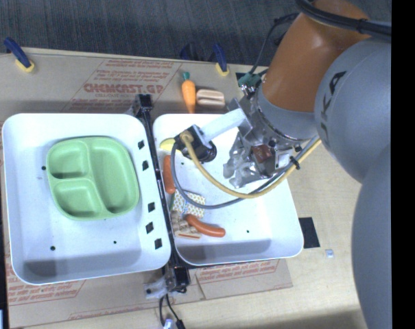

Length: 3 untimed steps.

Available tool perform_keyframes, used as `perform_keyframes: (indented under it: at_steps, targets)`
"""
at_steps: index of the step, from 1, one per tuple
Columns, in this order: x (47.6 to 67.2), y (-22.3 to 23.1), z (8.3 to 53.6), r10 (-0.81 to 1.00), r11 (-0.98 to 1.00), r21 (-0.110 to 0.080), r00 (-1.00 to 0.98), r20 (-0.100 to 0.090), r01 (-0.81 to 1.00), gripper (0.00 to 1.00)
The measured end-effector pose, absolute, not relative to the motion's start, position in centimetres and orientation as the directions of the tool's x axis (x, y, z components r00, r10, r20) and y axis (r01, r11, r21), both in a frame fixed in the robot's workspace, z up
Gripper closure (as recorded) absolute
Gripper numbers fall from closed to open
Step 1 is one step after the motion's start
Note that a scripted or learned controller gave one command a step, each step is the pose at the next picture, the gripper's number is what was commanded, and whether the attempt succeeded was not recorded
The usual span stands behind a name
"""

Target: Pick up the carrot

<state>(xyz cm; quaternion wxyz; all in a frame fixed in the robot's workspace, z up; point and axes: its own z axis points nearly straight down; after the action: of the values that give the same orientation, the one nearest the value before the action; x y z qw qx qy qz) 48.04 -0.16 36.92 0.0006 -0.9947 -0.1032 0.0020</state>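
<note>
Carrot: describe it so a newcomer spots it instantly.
Start at the right-hand shallow white bin and go to the cardboard just beyond its far rim. The small orange toy carrot with a green top lies there, outside the bin, beside a tan-and-pink layered block. The orange sausage-shaped pieces sit inside the bin and have no green top.

We cannot make out the gripper [243, 170] fingers; the arm [330, 81] is cut off at right.

Bench clutter beside the gripper

A green divided plate [92, 177] lies in the left bin [15, 184], far left of the gripper; a sausage [206, 227] lies below-left, in the right bin [279, 238].
</note>
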Motion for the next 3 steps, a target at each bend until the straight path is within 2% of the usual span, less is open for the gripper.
perform_keyframes:
  at_steps: [1,2,3]
  targets:
    - [50.5,-5.2,41.1,0.398,-0.917,-0.003,0.917,-0.002,0.398,1.00]
    - [47.7,-1.7,29.6,0.328,-0.945,-0.005,0.945,-0.006,0.328,1.00]
    - [47.6,4.1,29.8,0.206,-0.979,-0.001,0.979,-0.003,0.206,1.00]
